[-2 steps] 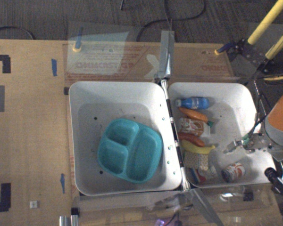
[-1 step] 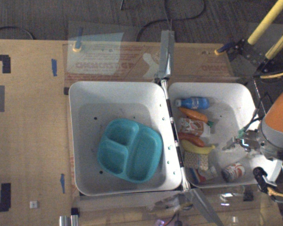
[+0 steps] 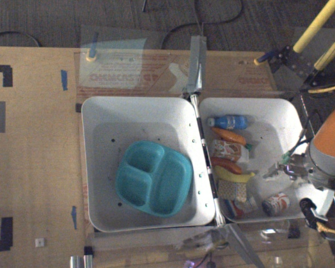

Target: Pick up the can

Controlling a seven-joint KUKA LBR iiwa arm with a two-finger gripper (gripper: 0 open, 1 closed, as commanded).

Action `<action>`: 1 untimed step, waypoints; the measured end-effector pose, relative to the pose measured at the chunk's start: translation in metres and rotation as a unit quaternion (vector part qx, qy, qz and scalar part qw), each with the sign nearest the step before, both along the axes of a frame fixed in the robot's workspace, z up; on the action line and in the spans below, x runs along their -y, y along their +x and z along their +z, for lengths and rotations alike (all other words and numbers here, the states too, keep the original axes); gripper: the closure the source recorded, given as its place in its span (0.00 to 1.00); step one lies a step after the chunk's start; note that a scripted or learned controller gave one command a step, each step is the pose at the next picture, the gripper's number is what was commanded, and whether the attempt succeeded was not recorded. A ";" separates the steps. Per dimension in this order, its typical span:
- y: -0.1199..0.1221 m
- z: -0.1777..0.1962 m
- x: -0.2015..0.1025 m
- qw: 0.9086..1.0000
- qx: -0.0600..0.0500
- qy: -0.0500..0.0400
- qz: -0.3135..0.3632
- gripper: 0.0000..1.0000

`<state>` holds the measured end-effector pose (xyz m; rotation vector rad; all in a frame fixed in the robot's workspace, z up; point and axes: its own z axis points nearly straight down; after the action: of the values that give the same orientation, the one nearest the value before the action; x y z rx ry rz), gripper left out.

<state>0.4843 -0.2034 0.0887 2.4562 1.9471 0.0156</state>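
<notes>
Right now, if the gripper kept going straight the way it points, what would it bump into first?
Probably the yellow banana. The gripper seems to point left across the right bin, and the banana lies next in that line. The can sits lower, off that path. Height is hard to judge, so it might pass above.

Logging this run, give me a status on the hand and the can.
Hand over right bin, nothing seen held. Can lying near front wall, untouched. Nothing on top of it.

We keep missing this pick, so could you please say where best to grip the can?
Grip the can across its round body, coming from above. It lies on its side in the right bin, with bare floor around it, apart from the clutter along the left wall.
</notes>
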 end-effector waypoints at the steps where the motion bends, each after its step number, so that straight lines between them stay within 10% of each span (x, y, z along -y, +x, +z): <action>1: 0.001 0.000 -0.005 0.985 0.000 0.002 -0.170 0.00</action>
<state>0.4850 -0.1987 0.0887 2.7538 1.5007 0.0179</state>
